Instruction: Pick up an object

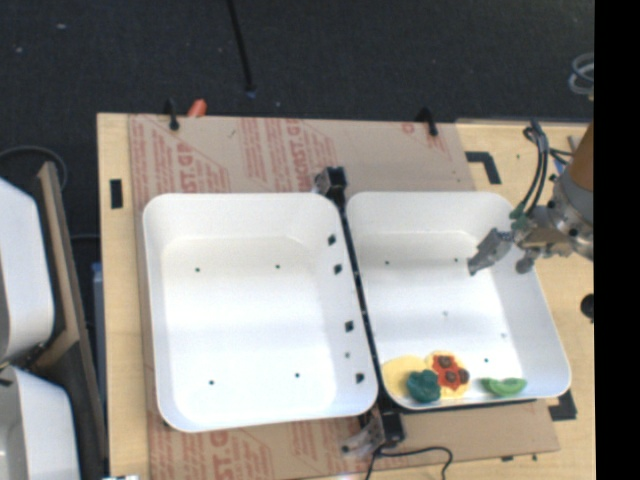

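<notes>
Gripper [507, 251]: fingers spread apart, nothing between them; poised over the upper right part of the right bin, near its right wall.
Fingers [485, 252]: one grey finger slanting down to the left over the bin floor, the other shorter and just right of it.
Arm [570, 203]: reaching in from the right edge, grey wrist with cables running up along it.
Right bin [430, 208]: shallow, white, touching the left bin along a dark clipped seam.
Objects: all clustered at the near edge of the right bin, well apart from the gripper.
Yellow object [400, 375]: flat, pale, leftmost of the cluster.
Teal object [423, 387]: lying on the yellow one, touching the orange piece.
Orange object [449, 369]: dark spots on it, just right of the teal one.
Green object [503, 386]: small, beside the near right corner, slightly apart from the others.
Left bin [160, 218]: white, bare floor with small dark dots.
Bench [260, 153]: cardboard sheet with red print under both bins.
</notes>
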Motion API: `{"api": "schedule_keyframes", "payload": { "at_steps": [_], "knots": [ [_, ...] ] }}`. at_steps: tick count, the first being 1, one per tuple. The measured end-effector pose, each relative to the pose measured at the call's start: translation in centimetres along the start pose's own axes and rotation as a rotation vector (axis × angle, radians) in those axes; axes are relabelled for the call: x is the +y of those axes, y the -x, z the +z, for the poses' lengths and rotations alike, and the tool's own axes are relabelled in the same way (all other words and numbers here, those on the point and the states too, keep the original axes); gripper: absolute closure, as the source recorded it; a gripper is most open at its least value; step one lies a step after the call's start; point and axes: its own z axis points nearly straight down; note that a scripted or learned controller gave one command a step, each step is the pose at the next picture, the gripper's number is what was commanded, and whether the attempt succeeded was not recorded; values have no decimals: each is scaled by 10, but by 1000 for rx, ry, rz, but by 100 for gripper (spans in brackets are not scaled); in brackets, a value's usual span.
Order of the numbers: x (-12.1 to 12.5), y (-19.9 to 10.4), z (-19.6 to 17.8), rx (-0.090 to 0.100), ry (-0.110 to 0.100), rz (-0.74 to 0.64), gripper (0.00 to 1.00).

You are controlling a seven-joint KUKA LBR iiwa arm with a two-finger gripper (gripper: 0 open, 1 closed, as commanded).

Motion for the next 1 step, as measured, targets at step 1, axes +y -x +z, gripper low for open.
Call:
{"api": "schedule_keyframes", "payload": {
  "at_steps": [1],
  "knots": [
    [-41,-10,63,1,-6,0,0]
  ]
}}
